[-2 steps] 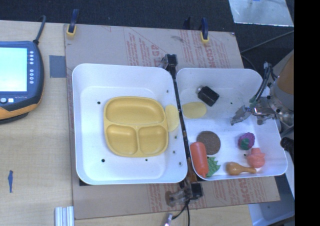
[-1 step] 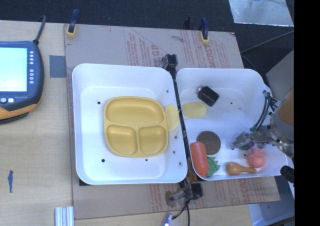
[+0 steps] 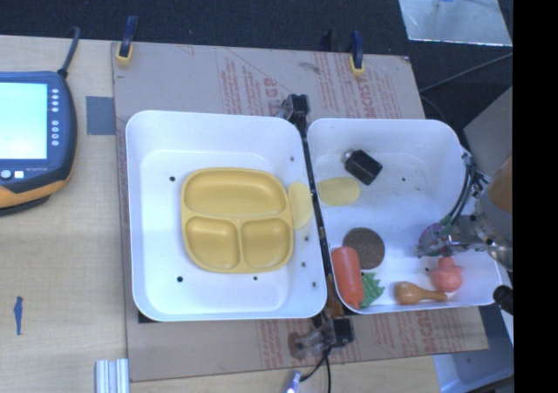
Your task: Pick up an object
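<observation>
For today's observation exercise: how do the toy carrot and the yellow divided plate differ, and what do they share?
The toy carrot is orange with green leaves; the yellow divided plate is one pale yellow. The carrot is long and narrow, the plate broad and flat with three compartments. The carrot lies in the right bin at its near-left corner; the plate sits mid left bin. Both rest untouched.
</observation>
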Robot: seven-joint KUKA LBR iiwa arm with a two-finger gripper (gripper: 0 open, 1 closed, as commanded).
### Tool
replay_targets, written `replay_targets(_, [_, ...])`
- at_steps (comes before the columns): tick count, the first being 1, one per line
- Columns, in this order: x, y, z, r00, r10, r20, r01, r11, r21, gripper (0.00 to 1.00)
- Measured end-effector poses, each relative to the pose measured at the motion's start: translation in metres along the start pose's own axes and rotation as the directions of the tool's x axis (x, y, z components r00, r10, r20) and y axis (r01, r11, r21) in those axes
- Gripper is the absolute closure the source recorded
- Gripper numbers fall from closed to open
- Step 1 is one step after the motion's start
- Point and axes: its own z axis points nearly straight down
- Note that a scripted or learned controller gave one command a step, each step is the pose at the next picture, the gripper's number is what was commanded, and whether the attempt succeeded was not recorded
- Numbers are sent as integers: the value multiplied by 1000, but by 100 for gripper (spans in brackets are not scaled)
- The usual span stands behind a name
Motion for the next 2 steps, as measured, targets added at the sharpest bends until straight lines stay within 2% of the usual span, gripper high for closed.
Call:
replay_targets(1, [101, 55, -57, 1000, 0, -2, 0, 1000, 0, 100])
replay_targets(2, [145, 122, -91, 1000, 4, -2, -4, 1000, -1, 100])
